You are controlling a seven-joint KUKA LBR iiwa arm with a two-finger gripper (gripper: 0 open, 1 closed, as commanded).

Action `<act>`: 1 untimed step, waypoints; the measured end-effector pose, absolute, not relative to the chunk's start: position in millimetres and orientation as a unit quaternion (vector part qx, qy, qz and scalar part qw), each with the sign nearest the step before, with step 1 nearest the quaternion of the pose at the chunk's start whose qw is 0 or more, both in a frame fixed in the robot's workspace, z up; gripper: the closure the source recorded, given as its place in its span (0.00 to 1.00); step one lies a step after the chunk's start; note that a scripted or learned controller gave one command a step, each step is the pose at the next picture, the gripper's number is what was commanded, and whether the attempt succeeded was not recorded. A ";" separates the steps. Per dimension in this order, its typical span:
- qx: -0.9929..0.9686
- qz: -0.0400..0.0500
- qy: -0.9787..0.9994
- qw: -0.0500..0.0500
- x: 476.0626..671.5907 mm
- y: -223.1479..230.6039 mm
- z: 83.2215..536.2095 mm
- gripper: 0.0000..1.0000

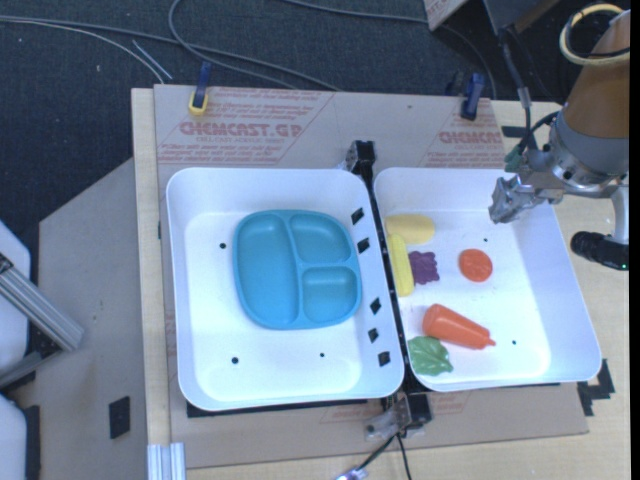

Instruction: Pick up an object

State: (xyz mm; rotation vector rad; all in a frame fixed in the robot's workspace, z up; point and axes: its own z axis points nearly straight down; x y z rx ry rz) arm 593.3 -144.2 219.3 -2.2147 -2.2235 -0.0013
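At the upper right of the frame, the arm (598, 108) reaches down-left, its pincer (508, 204) poised over the right bin's (560, 298) upper edge; finger state cannot be determined. Lower in that bin lie a carrot (458, 328) and an orange ball (476, 265).

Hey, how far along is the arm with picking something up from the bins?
Nothing looks picked yet. The end effector hangs over the upper right part of the right bin, with no item seen in it. The orange ball, purple grapes, banana, yellow piece, carrot and green leaf lie in that bin. The blue divided tray sits in the left bin. Descent, grasp and lift remain.
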 end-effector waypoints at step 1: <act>-0.705 0.000 -0.709 0.002 572.2 -88.3 212.6 1.00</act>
